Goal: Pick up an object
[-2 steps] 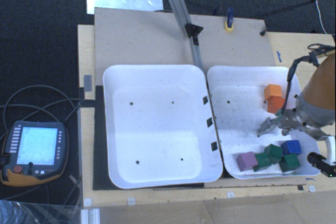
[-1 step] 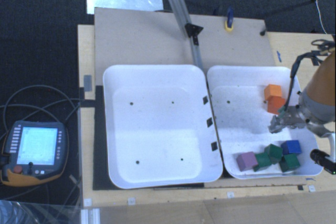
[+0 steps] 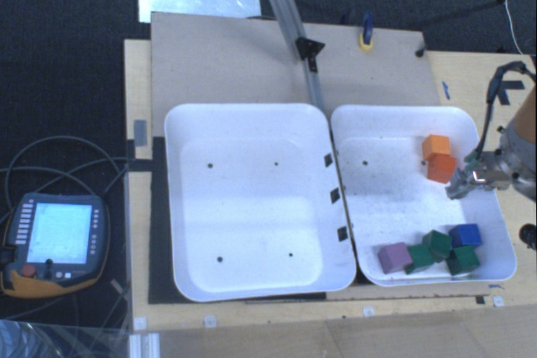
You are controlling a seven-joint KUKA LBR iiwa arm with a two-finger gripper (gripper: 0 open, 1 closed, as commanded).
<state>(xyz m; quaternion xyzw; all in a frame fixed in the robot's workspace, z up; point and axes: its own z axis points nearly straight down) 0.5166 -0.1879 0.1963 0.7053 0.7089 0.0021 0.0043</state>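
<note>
In the right bin [image 3: 369, 260], near its far right wall, two orange blocks sit stacked or touching: a lighter one [image 3: 435, 146] behind, a darker one [image 3: 441, 168] in front. The gripper [image 3: 460, 184] enters from the right edge and hangs just beside the darker orange block, low over the bin floor. Its metal tip is blurred; whether it is spread or closed I cannot tell, and no block is seen held in it. Judgement: the approach is aimed at the orange pair, the nearest objects to the arm's entry side, so reach is short. Along the near wall of the same bin lies a cluster: purple block [image 3: 392, 256], two green blocks [image 3: 430, 250], a blue block [image 3: 466, 235] resting partly on the greens. These are packed tight, touching one another, which would leave little room beside any one of them. The left bin [image 3: 180, 180] holds only small dark specks. A teach pendant [image 3: 52, 243] rests off the bench at left. Pick not yet done; risk is nudging the darker block against the wall.
</note>
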